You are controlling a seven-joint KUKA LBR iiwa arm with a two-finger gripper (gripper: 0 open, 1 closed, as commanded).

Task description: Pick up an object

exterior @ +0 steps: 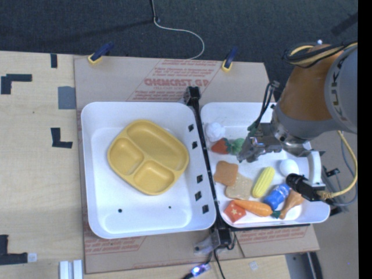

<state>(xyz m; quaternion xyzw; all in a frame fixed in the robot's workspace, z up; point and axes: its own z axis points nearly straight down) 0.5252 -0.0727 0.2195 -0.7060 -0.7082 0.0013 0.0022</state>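
The right bin (232,110) holds several toy foods: a corn cob (263,181), a carrot (254,207), a toast slice (226,172), a cracker (239,187), a red strawberry-like piece (234,212), a blue can (277,197), a white egg (288,167), a green piece (235,145), a red piece (220,147) and a small white piece (214,130). My gripper (251,153) hangs low over the bin's middle, just right of the green piece and above the corn cob. Nothing shows between its fingers.
The left bin (96,161) holds a yellow divided plate (147,156). A black divider (200,150) runs between the bins. The arm's grey and orange body (311,97) covers the right bin's upper right part. Cables (343,185) trail at the right.
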